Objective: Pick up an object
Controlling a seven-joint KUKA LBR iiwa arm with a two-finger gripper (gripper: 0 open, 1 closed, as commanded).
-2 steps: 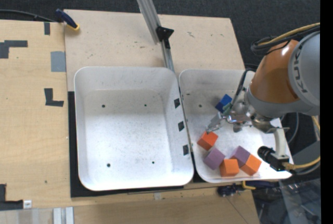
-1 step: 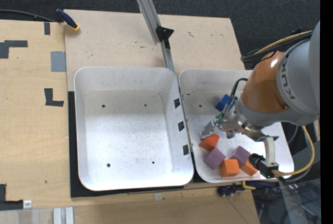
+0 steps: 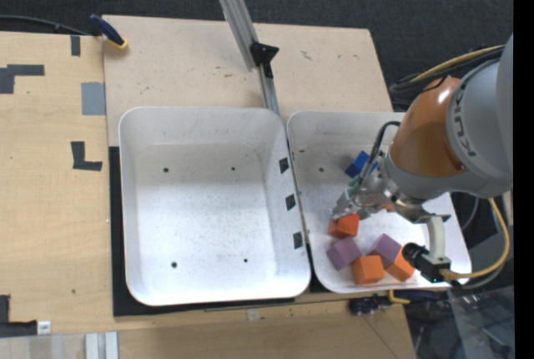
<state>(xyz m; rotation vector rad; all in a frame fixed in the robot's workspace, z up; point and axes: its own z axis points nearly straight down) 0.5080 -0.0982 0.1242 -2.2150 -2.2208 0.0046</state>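
- While the gripper (image 3: 349, 205) hangs low over the right bin (image 3: 317, 136), the red-orange block (image 3: 344, 225) lies just below its tips.
- Jaw state: cannot tell; the block rests on the bin floor.

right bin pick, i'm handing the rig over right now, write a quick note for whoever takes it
Gripper: down in the right bin, just above the red-orange block. Whether the fingers are open or shut cannot be told from this view, and no block can be seen between them.
Things: all in the right bin. Red-orange block under the gripper; two purple blocks and two orange blocks by the near wall; a blue block further back beside the arm.
Done: arm is positioned over the blocks.
Left: confirm a grasp, then lift a block out.
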